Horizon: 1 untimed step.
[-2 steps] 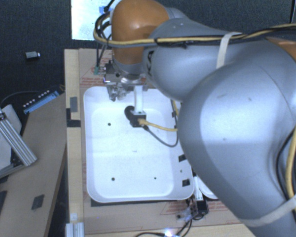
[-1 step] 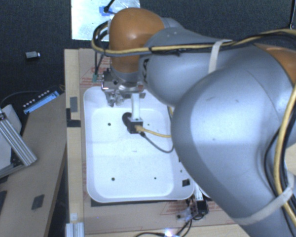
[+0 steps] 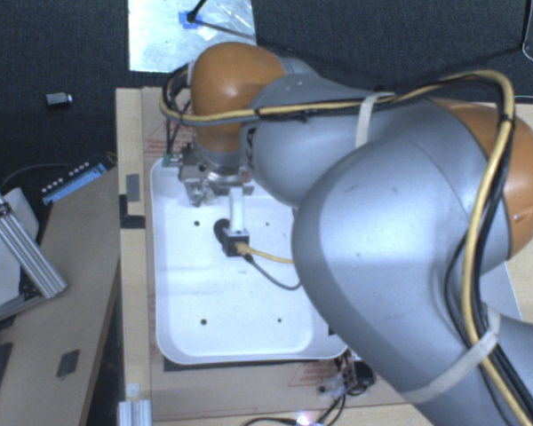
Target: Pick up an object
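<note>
— Over the far end of the left bin: the gripper hangs pointing down, close above the white floor and near the back wall. Got that?
— Got it. Arm pose?
— The arm enters from the right, very near the camera. One big grey link fills much of the right half of the view. A narrower grey link runs left from it to the orange band. Below the band the wrist turns straight down to the gripper.
— Gripper wide or narrow?
— Cannot tell. The band and wrist sit over it from this angle.
— And the object to pick, where is it?
— Cannot tell either. The bin floor around the gripper is plain white with a few small dark dots. The arm covers the bench to the right of this bin, so whatever lies there is hidden.
— Surroundings?
— The bin rests on a tan bench. Beyond the bench is dark floor, with a silvery sheet lying flat behind the orange band. A small dark block lies well apart to the left. An aluminium rail slants along the left edge, and a blue strip lies near its upper end.
</note>
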Each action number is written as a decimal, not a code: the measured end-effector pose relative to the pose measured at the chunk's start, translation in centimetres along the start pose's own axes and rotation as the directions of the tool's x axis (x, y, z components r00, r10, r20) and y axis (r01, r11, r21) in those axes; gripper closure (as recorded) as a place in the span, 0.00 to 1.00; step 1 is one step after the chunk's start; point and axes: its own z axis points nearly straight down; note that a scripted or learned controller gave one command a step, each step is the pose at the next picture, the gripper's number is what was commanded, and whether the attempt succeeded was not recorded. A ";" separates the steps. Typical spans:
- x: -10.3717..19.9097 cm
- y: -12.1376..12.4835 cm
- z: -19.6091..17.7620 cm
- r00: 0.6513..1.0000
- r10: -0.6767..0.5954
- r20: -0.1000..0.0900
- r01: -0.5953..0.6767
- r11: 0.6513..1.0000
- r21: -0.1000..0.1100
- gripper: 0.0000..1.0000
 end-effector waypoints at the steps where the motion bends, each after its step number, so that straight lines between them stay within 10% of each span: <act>1: -0.1 0.1 0.4 1.000 0.002 -0.001 -0.002 1.000 -0.004 1.00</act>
